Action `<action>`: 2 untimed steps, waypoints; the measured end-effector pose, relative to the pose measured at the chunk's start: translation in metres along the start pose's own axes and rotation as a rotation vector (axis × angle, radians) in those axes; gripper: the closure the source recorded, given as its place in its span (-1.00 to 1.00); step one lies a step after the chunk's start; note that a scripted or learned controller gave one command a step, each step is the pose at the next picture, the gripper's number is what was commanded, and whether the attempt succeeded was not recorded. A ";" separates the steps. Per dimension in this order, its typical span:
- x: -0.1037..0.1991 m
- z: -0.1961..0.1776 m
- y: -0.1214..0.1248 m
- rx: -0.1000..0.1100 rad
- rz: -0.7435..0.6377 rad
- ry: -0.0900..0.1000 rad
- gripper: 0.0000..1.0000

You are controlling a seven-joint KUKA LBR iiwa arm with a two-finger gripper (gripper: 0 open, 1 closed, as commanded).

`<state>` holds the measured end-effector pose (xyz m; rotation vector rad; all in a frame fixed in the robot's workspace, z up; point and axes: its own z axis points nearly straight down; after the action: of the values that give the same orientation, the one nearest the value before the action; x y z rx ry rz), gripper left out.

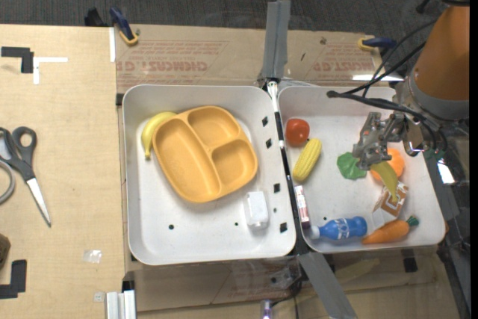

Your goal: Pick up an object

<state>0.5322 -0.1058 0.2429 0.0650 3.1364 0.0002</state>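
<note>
Gripper (371,149) positioned low over the right bin (328,194), directly above a green object (349,165).

Finger state cannot be determined from this angle, since cabling and the wrist body crowd the tool. Nothing is visibly held between the tips. The right bin contains the green object beside an orange piece (394,162), a red tomato (297,131) near the left wall, a yellow corn cob (307,159) just below it, a blue bottle (341,229) lying along the front edge, and a carrot (388,231) at the front right corner. The left bin (142,228) holds a divided yellow plate (203,153), a banana (153,131) touching its upper left rim, and a small white item (256,208). Scissors (27,169) lie on the bench, well apart.
</note>
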 end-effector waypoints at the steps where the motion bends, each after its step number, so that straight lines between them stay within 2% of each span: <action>1: 0.015 0.147 -0.061 0.000 -0.119 0.002 1.00; 2: 0.015 0.147 -0.061 0.000 -0.120 0.002 -1.00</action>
<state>0.5157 -0.1663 0.0962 -0.1231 3.1370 0.0000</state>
